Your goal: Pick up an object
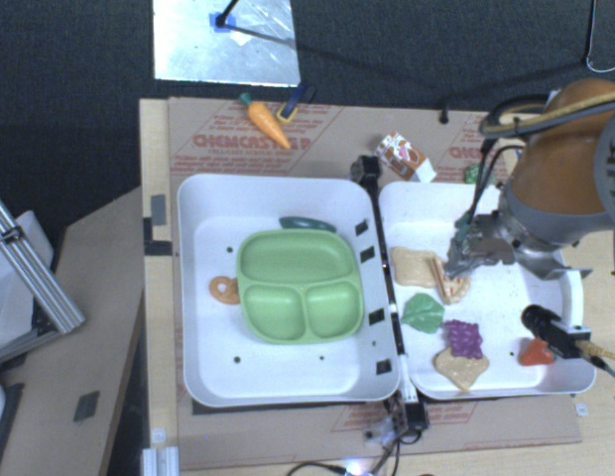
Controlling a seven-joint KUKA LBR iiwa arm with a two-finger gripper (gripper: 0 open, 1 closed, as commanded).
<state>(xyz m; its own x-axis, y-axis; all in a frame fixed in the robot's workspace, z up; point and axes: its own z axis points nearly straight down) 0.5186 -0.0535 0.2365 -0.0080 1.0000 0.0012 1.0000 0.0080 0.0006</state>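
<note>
**Tan toast slice under the gripper, going for the pick**

Tan and flat, the toast slice is lying in the right bin, close to the divider, and I'm treating it as the target since the gripper is hanging right over its right edge. From this angle I honestly can't tell how wide the fingers are standing or whether anything is between them, so I'm not counting it as grabbed.

My thinking for doing this well: the slice looks thin and stiff, lying flush on smooth white plastic, so I'm wanting the fingers straddling an edge and coming down low, otherwise they're probably just skating over it.

Working outward: a flat green leaf piece is sitting just below the toast, then a knobbly purple grape bunch, then another tan bread-shaped piece. A small red item is lying near the bin's right wall. Next door, the left bin is holding a glossy green divided plate and a little orange ring.
</note>
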